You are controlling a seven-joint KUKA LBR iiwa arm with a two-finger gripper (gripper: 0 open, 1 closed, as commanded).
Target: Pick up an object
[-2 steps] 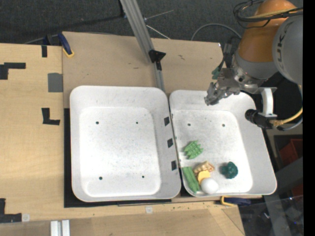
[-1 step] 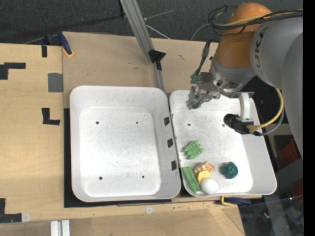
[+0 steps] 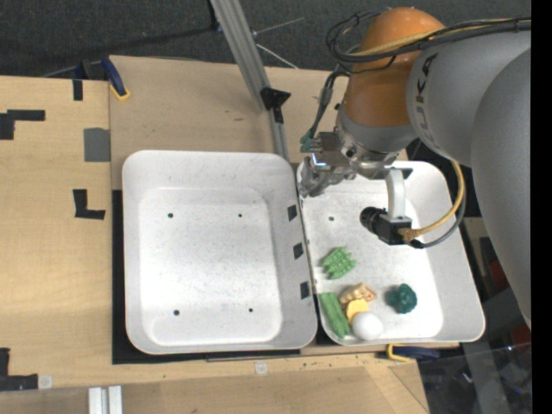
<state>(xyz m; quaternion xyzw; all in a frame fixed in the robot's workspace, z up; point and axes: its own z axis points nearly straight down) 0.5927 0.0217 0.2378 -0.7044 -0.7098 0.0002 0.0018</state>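
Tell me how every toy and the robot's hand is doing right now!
Gripper: low over the right bin's top left corner.
Light green ridged toy: lying loose in the right bin.
Dark green toy: lying loose, apart.
White ball: lying against the bottom rim.
Left bin: flat on the bench.

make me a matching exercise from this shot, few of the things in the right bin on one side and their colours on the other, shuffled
Things, all in the right bin:
1. ridged block
2. ball
3. round lump
4. small toy beside the ball

Colours:
A. white
B. tan and yellow
C. light green
D. dark teal

Pairs: 1-C, 2-A, 3-D, 4-B

The gripper is over the far left corner of that bin, apart from all four.
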